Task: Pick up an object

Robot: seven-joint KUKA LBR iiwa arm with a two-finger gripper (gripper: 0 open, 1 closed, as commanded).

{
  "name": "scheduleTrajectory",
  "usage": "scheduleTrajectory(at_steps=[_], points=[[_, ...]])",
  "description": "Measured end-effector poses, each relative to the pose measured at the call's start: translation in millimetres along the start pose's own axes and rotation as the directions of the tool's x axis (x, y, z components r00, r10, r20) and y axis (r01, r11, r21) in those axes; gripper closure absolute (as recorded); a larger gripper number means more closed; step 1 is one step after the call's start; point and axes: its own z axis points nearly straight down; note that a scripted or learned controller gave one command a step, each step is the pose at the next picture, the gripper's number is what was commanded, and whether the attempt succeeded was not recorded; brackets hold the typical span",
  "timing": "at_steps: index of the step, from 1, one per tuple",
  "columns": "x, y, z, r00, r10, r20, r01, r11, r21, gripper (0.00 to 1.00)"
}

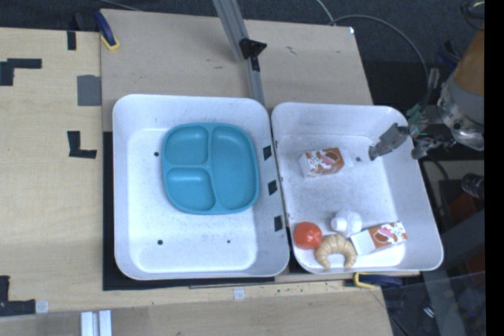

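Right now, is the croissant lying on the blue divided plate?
No, the croissant lies in the right bin near its front edge, beside the tomato, while the blue divided plate sits in the left bin.

Even, fairly bright overhead light with a cool bluish cast; the white bins (126,169) are nearly washed out. Shadows are soft and short. The picture is slightly soft and grainy, and the arm (465,102) at the right edge is blurred
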Motion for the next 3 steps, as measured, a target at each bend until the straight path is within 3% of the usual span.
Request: scheduleTrajectory(at_steps=[1, 3], points=[[-0.1, 0.0, -0.1, 1.000, 0.001, 0.000, -0.001, 1.000, 0.000, 0.00], [-3.1, -4.6, 111.4, 1.000, 0.002, -0.001, -0.002, 1.000, 0.006, 0.00]])
